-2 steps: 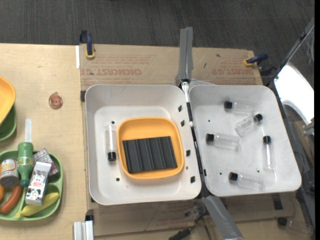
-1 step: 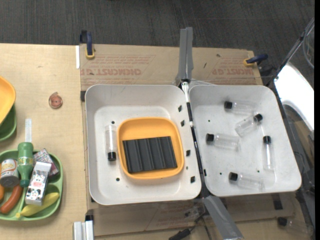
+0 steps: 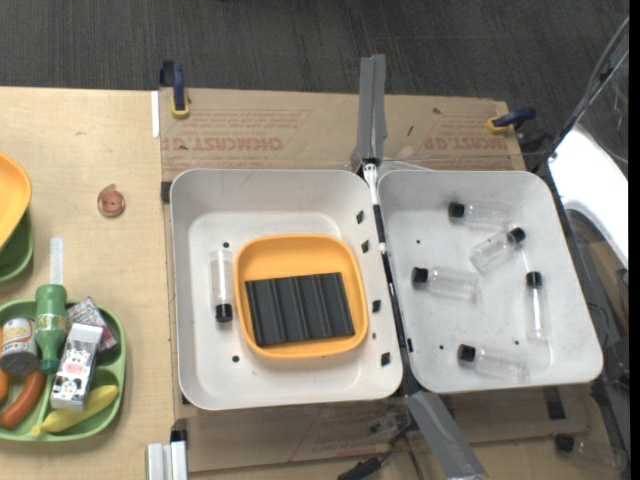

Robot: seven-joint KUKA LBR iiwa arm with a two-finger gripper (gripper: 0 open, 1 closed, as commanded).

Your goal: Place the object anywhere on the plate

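Nearest the bench's front edge, a clear vial (image 3: 490,361) with a black cap lies in the right bin (image 3: 575,363), with four more vials scattered behind it. One more vial (image 3: 221,284) lies in the left bin (image 3: 190,368), just beside the orange plate's (image 3: 300,244) left rim, apart from it. A black ribbed block (image 3: 300,306) rests on the plate.

Over on the wooden bench's left a green plate (image 3: 100,408) carries toy food (a green bottle (image 3: 49,326), a small carton (image 3: 74,366), a can (image 3: 17,335)), a yellow bowl (image 3: 12,203) pokes in above, blue clamps (image 3: 172,80) pin the cardboard (image 3: 270,133).
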